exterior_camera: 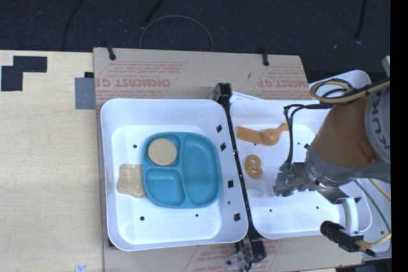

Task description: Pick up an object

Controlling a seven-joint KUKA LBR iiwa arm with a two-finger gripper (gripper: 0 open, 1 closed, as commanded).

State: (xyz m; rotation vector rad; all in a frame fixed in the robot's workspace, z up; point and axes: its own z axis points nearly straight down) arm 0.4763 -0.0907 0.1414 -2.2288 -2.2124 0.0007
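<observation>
two white bins sit side by side on the desk (pixel 44 162), with a cardboard sheet (pixel 191 76) under them and a black divider strip where their inner rims meet.

the left bin (pixel 121 113) has a blue sectioned tray (pixel 191 169) roughly in the middle, with a round tan cracker-looking disc (pixel 162 151) in its upper left compartment. a pale waffle-ish piece (pixel 131 180) lies just beside the tray's left edge, on the bin floor. there's decent bare floor along the bottom and top of that bin.

the right bin (pixel 268 226) has an orange spoon (pixel 262 134) near the top, lying roughly crosswise with its bowl to the right, and a small pretzel (pixel 253 166) just below it, close to the divider side. both sit apart from each other and from the bin walls.

the pincer (pixel 288 183) is low over the right bin, to the right of the pretzel and below the spoon, touching neither as far as i can see. can't tell if it's spread or clenched, it's a dark lump from this angle. the arm's orange band (pixel 344 134) covers the bin's right side.
</observation>
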